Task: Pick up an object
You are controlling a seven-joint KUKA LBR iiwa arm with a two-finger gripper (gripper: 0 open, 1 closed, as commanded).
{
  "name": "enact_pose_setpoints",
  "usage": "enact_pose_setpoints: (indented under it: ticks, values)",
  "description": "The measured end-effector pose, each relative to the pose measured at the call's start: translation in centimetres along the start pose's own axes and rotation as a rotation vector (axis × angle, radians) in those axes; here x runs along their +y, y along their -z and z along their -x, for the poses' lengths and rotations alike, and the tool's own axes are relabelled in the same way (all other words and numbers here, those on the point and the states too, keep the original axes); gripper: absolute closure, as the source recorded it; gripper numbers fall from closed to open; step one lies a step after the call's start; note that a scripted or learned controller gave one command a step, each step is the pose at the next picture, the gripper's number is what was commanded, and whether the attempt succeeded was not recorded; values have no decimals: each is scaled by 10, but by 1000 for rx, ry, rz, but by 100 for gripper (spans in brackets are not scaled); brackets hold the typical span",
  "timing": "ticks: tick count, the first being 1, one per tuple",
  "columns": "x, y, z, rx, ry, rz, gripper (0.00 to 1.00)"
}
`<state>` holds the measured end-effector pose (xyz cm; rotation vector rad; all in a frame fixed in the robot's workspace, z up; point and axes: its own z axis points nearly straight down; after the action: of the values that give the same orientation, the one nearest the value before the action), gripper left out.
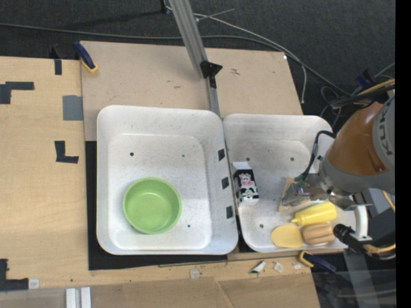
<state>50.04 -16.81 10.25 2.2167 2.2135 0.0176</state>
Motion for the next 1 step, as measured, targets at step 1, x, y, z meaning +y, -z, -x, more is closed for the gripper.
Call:
enact_pose_setpoints:
  ticks: [1]
  values:
    - [1, 11, -1, 0, 2, 3, 100]
